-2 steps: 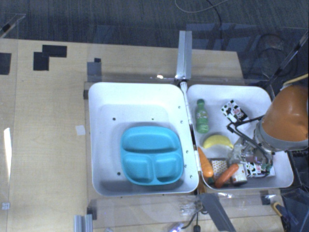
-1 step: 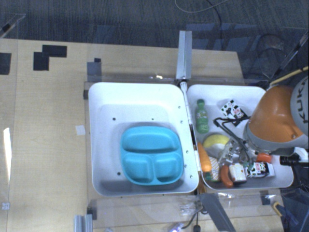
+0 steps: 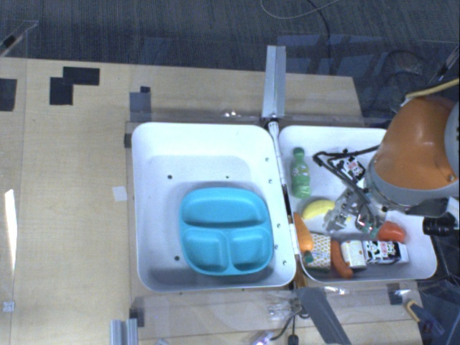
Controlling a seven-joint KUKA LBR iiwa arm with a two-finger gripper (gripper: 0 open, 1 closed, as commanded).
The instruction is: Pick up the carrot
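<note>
arm (image 3: 420, 153) over right bin (image 3: 431, 264) | tool (image 3: 352, 214) grip unclear, cannot tell | step: approach | next: descend onto carrot (image 3: 304, 236)

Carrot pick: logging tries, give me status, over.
Gripper low over right bin, nothing seen held. Carrot by left wall, untouched. Lemon and packet crowd it.

My arm (image 3: 420, 149) is orange-banded over grey. Both bins (image 3: 208, 149) are white on the pale wood worktop (image 3: 65, 214). Left of the divider (image 3: 277, 171) sits a sky-blue tray (image 3: 226, 228); right of it, a green bottle (image 3: 300, 172), yellow lemon (image 3: 318, 210), orange carrot (image 3: 305, 236).
</note>
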